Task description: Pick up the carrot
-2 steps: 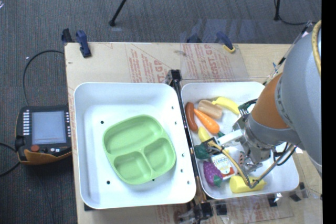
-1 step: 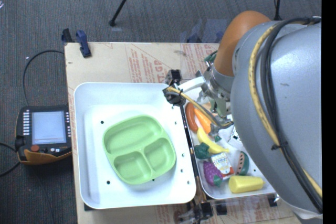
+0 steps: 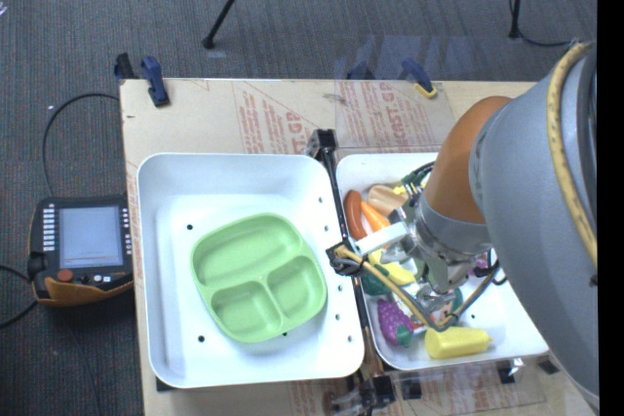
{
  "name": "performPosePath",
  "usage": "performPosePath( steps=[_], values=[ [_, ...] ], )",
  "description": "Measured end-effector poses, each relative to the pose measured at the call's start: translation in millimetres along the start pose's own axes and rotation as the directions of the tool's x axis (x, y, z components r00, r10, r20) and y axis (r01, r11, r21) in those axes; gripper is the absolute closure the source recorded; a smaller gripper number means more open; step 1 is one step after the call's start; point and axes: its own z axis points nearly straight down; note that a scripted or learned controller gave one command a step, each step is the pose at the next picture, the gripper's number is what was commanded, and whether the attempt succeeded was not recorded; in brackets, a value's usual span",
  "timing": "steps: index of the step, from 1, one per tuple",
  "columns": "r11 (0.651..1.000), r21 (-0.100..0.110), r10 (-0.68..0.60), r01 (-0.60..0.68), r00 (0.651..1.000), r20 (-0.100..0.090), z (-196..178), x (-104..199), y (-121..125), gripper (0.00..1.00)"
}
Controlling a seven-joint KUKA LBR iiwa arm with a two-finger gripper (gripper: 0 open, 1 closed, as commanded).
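Observation:
The carrot is an orange piece lying at the left end of the right bin, close to the divider between the bins. The arm's grey body and orange band cover much of that bin. My gripper points down into the bin's middle, to the right of and nearer than the carrot, above a jumble of toy food. The carrot lies apart from it, with nothing visibly on it. The wrist hides the far right part of the bin.
A green divided plate lies in the left bin. Around the gripper lie a purple grape bunch, a yellow piece at the front and another yellow item. A tan piece sits just behind the carrot.

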Motion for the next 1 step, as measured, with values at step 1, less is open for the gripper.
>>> performPosePath(
  steps=[1],
  values=[
    [1.0, -0.002, 0.002, -0.002, 1.0, -0.004, -0.7, 39.6, -2.5, 0.0]
  ],
)
